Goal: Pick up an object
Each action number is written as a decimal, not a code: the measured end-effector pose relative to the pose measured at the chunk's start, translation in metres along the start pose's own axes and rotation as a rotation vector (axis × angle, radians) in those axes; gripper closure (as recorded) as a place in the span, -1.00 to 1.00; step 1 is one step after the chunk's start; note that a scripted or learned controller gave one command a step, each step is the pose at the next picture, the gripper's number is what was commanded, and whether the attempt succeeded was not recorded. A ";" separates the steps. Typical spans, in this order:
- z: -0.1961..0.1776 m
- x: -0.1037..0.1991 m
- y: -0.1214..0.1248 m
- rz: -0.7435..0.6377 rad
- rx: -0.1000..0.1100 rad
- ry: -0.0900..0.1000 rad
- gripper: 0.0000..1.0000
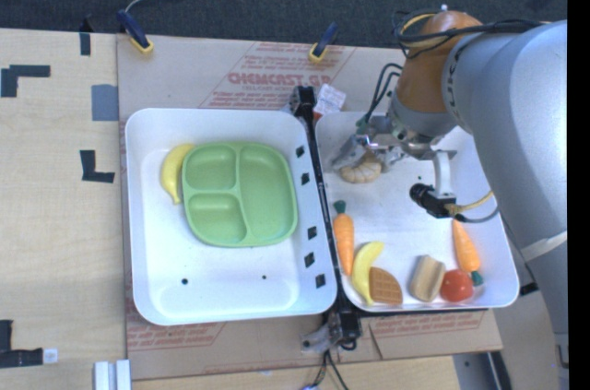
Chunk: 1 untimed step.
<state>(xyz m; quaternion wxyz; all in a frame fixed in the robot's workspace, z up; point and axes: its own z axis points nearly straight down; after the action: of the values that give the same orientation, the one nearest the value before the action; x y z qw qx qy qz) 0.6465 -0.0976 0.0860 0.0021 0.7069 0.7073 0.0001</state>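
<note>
You are looking at the grey arm with its orange band [429, 84] reaching in from the right and hanging low over the upper left part of the right-hand shallow white bin [489, 287]. Its two-finger gripper [367, 150] is sitting right over a small pale beige lumpy toy pastry [361, 171], which is lying with its long axis running roughly left to right, close to the divider between the bins. You cannot tell from this angle whether that piece is being gripped or merely touched. Lower in the same bin, an orange toy carrot [343, 241] is lying beside the divider, its long axis running up and down with the green stem end uppermost. Near it are lying a yellow toy banana [365, 264], a brown waffle-textured wedge [384, 288], a tan bread-like cylinder [427, 277], a red toy tomato [456, 286] and a second orange carrot [466, 248]. In the left-hand white bin [212, 296], a green compartmented plastic tray [240, 193] is resting beside another yellow banana [171, 171].
</note>
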 end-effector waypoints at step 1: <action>0.001 -0.004 0.023 -0.002 0.001 0.002 -1.00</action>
<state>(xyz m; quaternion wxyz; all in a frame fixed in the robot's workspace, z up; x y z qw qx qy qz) 0.6691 -0.1019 0.0856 0.0011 0.7064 0.7079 0.0006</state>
